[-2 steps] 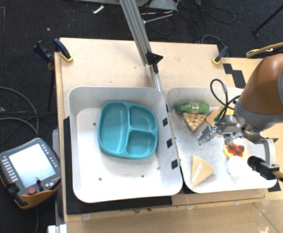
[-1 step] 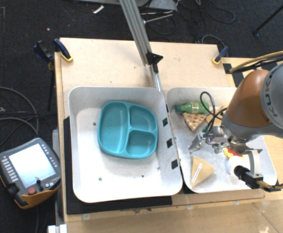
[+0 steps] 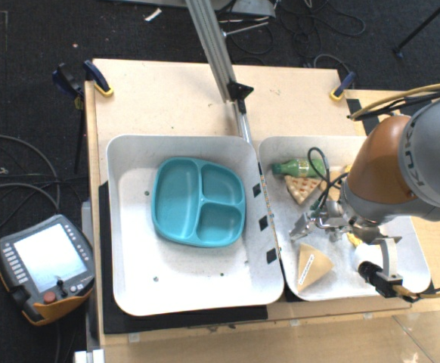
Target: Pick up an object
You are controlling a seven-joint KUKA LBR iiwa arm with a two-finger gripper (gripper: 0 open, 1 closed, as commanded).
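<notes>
Two white bins were seen side by side on the table. Left bin held a teal divided plate w/ three compartments, lying flat near the bin's middle. Right bin held the small stuff: a green bottle-like item lying on its side near the far wall, a tan waffle-patterned wedge just beside it on the near side, and a pale tan wedge w/ a white label strip, nearer the front of the bin and apart from the other two.

Arm was seen reaching in from the right, orange band above the wrist, bent down over the right bin. Gripper was low over the bin floor, between the waffle wedge and the pale wedge, approx. just beside both. Nothing was seen clearly between its fingers; how far they were spread could not be told, since the metal parts were small and cluttered w/ cables.

A handheld control pendant w/ a screen was seen on the floor left of the table. Yellow-tipped clamps were fixed at the table's far corners.
</notes>
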